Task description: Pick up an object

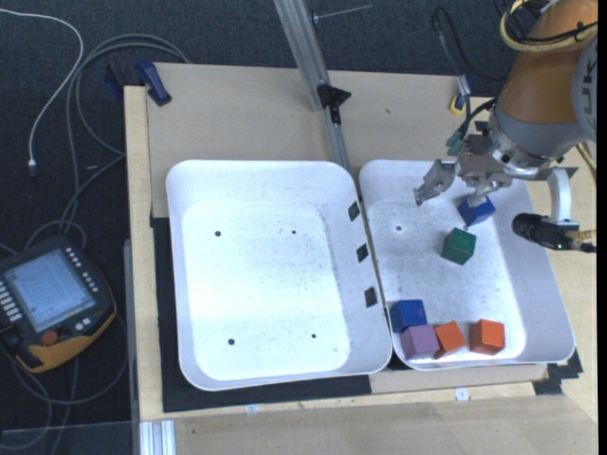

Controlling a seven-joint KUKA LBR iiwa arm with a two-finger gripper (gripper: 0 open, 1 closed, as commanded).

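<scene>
Camera view. The end effector (453,184) hangs over the upper part of the right bin (531,282), carried by the grey arm with its orange band (550,60) reaching in from the right. Two fingers are seen: one (432,182) splayed out to the left, the other (477,186) closer to the wrist. They stand apart with nothing between them, so the end effector is open and grips nothing.

A blue cube (475,209) lies just below and to the right of the end effector, near the right-hand finger; whether they touch cannot be told. A green cube (459,245) sits below the end effector, a little further down the bin floor, apart from the blue one.

Well below the end effector, along the near wall of the same bin, four blocks are grouped: a dark blue cube (409,314), a purple cube (419,340) touching it, an orange block (450,337) beside that, and a second orange block (487,336) just to its right.

The left bin (190,188) lies well to the left of the end effector. Both bins rest on the counter (237,112).
</scene>
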